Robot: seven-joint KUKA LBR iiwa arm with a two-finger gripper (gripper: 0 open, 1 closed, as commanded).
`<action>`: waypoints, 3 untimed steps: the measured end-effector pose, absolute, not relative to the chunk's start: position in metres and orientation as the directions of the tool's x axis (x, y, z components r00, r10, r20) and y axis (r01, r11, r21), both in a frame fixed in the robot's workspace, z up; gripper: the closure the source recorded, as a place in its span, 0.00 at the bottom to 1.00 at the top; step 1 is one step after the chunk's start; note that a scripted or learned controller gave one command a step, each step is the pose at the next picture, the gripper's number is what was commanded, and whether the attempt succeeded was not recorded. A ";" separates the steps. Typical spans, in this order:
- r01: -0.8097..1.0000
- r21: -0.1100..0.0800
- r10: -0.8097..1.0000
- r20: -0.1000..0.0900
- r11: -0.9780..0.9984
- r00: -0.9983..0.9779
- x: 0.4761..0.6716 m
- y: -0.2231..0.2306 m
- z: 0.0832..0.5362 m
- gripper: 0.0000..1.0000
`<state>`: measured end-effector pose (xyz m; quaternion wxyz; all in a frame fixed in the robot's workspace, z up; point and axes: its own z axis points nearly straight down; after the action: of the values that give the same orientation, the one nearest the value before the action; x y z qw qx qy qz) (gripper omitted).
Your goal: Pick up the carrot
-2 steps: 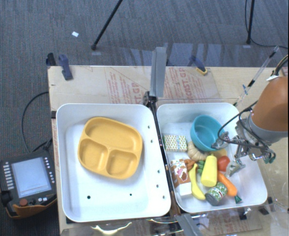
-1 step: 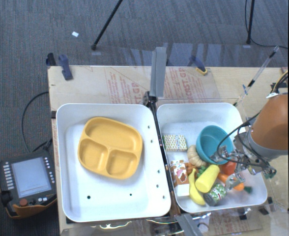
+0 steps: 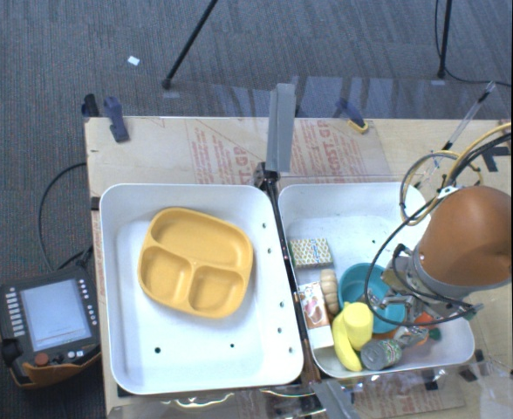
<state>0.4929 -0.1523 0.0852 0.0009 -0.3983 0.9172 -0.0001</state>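
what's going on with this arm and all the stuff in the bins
A grey robot arm with an orange band reaches in from the right and hangs low over the right bin, above a cluster of small things: a blue bowl, a yellow banana, a tin can and a couple of small boxes. A bit of orange, possibly the carrot, peeks out beneath the wrist. Nothing looks lifted yet. The left bin holds a yellow divided plate.

I count two white bins [image 3: 117, 234]; one yellow tray [image 3: 195, 260] lies left of my arm [image 3: 466, 238].
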 end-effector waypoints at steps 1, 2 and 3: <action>-0.777 -0.004 -0.777 -0.007 0.630 -0.630 0.493 -0.062 0.190 0.00; -0.771 -0.004 -0.771 -0.004 0.636 -0.636 0.529 -0.155 0.246 0.00; -0.691 0.014 -0.691 0.003 0.723 -0.723 0.537 -0.195 0.124 0.00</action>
<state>0.5366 -0.1953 0.1242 -0.0039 -0.3723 0.9281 0.0060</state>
